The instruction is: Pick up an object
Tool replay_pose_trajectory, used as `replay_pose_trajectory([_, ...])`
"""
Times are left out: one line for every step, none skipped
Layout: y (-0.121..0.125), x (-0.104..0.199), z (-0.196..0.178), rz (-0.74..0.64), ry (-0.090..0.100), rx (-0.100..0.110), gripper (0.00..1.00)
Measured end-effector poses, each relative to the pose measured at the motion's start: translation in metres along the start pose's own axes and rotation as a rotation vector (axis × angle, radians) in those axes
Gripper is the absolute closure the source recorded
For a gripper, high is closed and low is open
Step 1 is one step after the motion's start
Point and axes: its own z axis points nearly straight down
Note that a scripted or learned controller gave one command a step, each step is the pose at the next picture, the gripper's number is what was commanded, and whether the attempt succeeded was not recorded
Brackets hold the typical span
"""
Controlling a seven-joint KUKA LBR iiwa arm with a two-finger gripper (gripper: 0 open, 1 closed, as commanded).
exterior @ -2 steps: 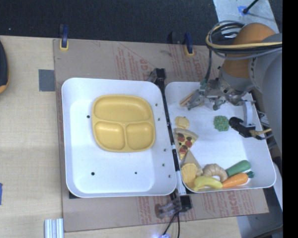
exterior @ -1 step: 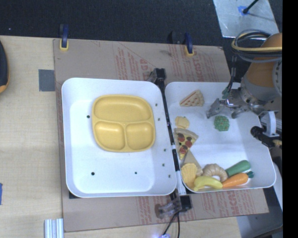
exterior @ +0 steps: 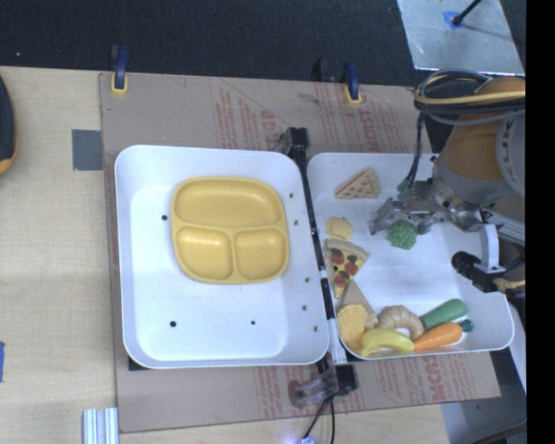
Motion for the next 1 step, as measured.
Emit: replay_pose_trajectory([0.0018, -0.0027, -0.0120, 0.000, -0.003, -0.004, 1.00])
